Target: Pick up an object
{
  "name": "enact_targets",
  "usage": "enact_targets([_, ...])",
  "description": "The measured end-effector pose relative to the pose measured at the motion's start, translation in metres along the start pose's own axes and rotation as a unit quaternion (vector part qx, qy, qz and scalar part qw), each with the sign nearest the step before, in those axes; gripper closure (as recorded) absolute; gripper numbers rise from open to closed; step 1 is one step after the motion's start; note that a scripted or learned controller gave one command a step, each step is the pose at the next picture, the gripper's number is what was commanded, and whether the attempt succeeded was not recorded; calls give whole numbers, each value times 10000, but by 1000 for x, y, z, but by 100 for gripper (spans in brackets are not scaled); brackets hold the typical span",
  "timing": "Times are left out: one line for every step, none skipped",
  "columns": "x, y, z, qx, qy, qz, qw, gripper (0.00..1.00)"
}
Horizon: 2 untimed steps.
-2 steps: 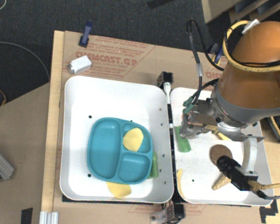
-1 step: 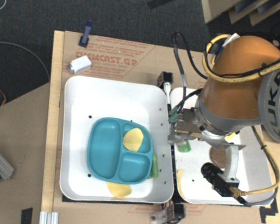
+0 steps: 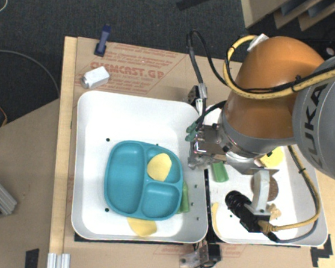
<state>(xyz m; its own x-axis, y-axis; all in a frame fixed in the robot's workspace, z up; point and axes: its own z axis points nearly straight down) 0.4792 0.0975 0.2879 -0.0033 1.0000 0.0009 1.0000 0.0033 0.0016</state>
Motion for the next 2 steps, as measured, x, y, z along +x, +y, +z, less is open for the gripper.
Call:
enact_targets([-45,-2,109,71,-12,43,10000,100])
enact_targets([-107,1,-23,-65,-14,48,10000,100])
